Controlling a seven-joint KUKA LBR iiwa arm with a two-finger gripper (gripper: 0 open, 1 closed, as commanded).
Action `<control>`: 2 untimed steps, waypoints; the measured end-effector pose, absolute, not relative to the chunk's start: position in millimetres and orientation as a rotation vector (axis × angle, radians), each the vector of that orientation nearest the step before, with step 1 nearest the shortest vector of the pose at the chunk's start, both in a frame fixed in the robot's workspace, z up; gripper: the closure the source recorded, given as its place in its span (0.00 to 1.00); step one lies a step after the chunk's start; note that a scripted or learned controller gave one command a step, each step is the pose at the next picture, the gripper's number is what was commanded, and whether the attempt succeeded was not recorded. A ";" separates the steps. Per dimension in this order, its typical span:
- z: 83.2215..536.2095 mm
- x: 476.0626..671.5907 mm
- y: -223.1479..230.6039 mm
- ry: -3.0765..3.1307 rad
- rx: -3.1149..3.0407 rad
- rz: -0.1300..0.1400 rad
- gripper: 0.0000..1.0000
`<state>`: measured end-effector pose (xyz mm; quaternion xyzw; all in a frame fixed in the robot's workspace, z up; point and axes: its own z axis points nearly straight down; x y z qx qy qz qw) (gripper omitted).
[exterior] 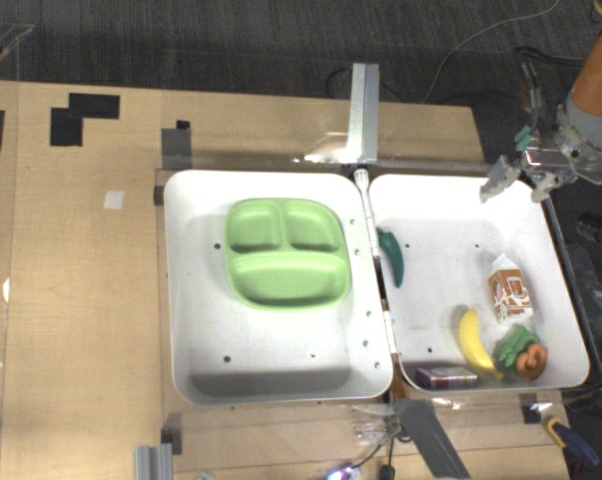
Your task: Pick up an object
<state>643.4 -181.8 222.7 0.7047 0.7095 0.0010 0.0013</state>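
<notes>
Tabletop (81,268): pale wood, carrying two shallow white bins side by side, with a metal post at the far end of the divide between them.

Left bin (196,368): holds one item, a green divided plate (286,251), lying flat toward the far middle of the bin, three compartments up.

Right bin (431,218): holds the loose items.
- Green pod-shaped piece (391,256), against the left wall, well apart from the rest.
- Small printed packet (508,293), orange and white, toward the right wall.
- Banana (473,340), lying near-to-far, just left of and nearer than the packet.
- Carrot toy with green top (522,353), in the near right corner, just beside the banana.
- Dark tube-like item (445,377), lying along the near wall, beside the banana's near end; its kind is too small to tell.

Arm and hand (509,173): the arm enters at the far right; the hand sits above the far right corner of the right bin, well apart from every item. Nothing shows between its parts. Whether it is open or closed cannot be told at this size.

Task status: not begun as far as lifting goes. All items lie in the bins, none raised. What is left, by my reading: choose an item, bring the hand down over it, close, lift. The packet is the closest candidate.
</notes>
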 end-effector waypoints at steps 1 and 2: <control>158.8 533.0 -189.8 2.104 2.331 0.002 0.00; 116.2 567.1 -179.7 2.040 2.357 0.023 0.00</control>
